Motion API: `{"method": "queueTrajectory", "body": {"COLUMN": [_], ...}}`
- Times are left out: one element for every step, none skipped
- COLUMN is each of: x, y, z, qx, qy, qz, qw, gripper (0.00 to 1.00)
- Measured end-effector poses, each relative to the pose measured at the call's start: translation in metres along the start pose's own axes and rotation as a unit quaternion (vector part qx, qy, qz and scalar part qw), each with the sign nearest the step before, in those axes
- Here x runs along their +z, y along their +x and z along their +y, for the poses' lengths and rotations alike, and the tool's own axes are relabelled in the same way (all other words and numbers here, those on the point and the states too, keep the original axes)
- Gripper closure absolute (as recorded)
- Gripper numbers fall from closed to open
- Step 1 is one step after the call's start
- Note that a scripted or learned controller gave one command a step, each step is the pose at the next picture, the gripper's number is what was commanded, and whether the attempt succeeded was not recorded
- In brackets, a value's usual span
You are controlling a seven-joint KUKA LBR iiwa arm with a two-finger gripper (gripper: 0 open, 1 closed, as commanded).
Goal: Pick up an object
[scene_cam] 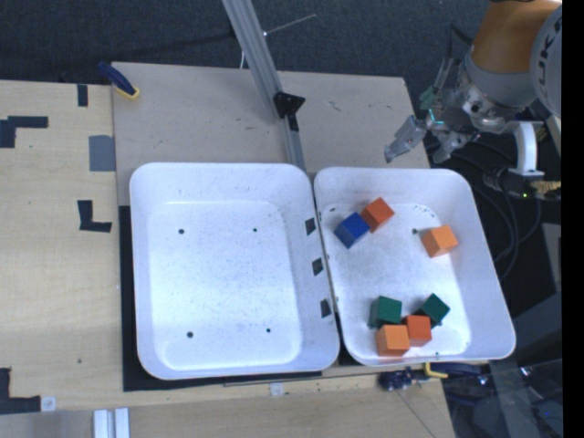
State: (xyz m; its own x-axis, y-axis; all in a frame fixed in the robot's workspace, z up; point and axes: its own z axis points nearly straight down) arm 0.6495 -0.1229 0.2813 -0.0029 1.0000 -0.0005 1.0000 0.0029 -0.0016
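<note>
Nearest, along the front of the right bin (488,322): a cluster of four small blocks. At the very front an orange cube (393,338), touching a red-orange cube (419,328) just to its right; behind these a dark green cube (386,310) and, beside it to the right, a second dark green cube (435,307) turned at an angle. Farther back in the same bin, alone near the right wall: a lighter orange cube (440,240). Toward the back left corner: a blue cube (351,230) touching an orange-red cube (378,213), both rotated off the bin's edges.

To the left, side by side with the first and nearly touching it: the left bin (146,272), shallow, white, glossy, with rounded corners, faintly speckled, four small dark dots on its floor. Both bins set on a pale wooden bench (192,108) over a black mat.

Beyond the right bin's back rim, above the bench edge: the gripper (422,144), metallic grey, its fingers slightly apart, nothing between them, touching no block. Above it the orange band (516,26) of the arm. Well apart from every cube.

Farther back: a slanted aluminium bar (260,53) with a black clamp, and a blue-and-yellow tool (119,78) at the bench's far left corner.
</note>
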Motion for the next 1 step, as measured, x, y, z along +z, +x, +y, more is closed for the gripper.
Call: {"method": "queueTrajectory", "body": {"x": [0.0000], "y": [-0.0002], "z": [0.0000], "qx": [0.000], "qy": [0.000], "qz": [0.000], "qw": [1.0000], "gripper": [0.00]}}
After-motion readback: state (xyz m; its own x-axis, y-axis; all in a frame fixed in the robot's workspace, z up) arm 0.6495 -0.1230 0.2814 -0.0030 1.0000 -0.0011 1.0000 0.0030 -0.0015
